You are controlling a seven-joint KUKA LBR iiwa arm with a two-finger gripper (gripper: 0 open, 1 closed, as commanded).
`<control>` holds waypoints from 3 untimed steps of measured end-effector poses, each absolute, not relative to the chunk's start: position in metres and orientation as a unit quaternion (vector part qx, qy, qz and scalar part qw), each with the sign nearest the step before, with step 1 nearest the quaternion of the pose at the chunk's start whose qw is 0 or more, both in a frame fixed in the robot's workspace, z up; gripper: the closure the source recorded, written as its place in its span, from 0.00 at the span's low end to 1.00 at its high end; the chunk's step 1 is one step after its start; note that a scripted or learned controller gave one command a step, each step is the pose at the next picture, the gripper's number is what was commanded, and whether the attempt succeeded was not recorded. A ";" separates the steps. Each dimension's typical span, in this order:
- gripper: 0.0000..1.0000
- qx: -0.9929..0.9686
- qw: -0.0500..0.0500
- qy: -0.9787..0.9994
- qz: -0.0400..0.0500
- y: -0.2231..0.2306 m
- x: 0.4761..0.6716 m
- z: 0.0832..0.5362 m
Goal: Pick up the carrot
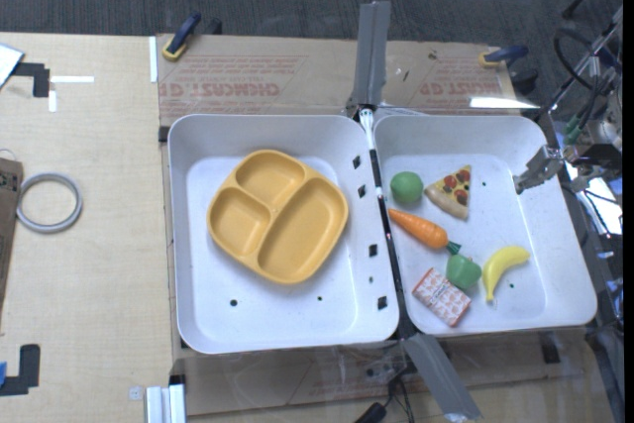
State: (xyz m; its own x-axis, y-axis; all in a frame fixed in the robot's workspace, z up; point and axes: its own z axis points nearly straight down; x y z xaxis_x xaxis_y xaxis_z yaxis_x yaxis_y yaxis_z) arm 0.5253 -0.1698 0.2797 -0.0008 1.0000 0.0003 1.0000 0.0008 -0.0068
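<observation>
Lying in right bin (555, 302): carrot (418, 229), beside green ball (406, 186).

1. Divided plate (277, 215) lies in the left bin (198, 312).
2. In the right bin (555, 297), carrot (418, 228) lies centre-left, ball (406, 186) above it.
3. Pizza slice (451, 192) sits right of the ball; banana (502, 268) lower right.

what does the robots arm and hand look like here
The hand is a slim grey metal piece with a dull shine, at the right rim of the right bin. Behind it, the arm shows as pale grey and silver parts with small blue accents. Thin black cables loop above it. Any markings are too small to make out.
</observation>
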 end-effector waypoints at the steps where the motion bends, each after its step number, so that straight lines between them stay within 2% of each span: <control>1: 0.00 -0.719 0.003 -0.695 0.002 -0.157 0.537 0.247; 2: 0.00 -0.519 0.002 -0.855 0.001 -0.109 0.587 0.185; 3: 0.00 -0.528 -0.006 -0.849 -0.002 -0.102 0.566 0.097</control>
